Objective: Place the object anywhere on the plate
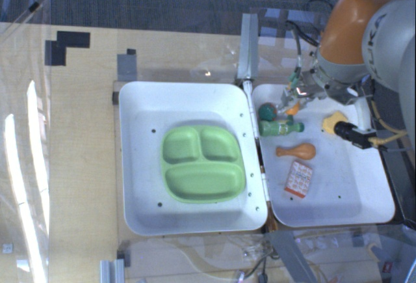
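Camera view: small, slim orange piece (293, 108) beside the jaws; their state unclear.

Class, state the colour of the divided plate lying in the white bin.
Light green; the plate shows best in the camera view, inside the left bin.

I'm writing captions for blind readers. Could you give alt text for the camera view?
A green divided plate sits in the left white bin, nothing on it. The robot's gripper hangs over the far left corner of the right bin, near a green bottle, a tan drumstick and a red-patterned packet.
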